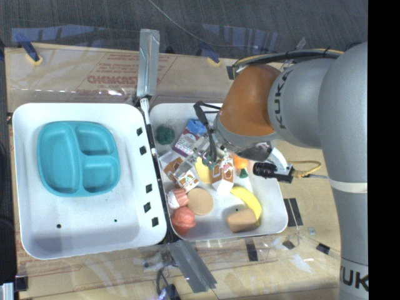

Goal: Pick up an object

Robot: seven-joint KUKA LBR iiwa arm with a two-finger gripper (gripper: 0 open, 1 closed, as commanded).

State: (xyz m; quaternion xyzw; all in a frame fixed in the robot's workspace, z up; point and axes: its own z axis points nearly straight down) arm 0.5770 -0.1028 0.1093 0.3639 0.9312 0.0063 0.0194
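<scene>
The right bin (275,220) holds a heap of toy food: a yellow banana (247,200), a tan bread piece (241,219), a round cookie (200,200), a red apple (183,219), a pink cupcake (177,198), a dark green round piece (165,134), a blue piece (196,127) and several small printed cartons (185,144). My gripper (211,157) hangs over the middle of this heap, right above the cartons and a yellow item (203,169). The orange wrist band (249,102) covers the bin's far right part.
The left bin (28,224) carries a teal divided tray (78,157). A divider with black clips (147,161) separates the two bins. The grey arm (331,136) fills the right side. A metal bar (147,61) stands behind the bins.
</scene>
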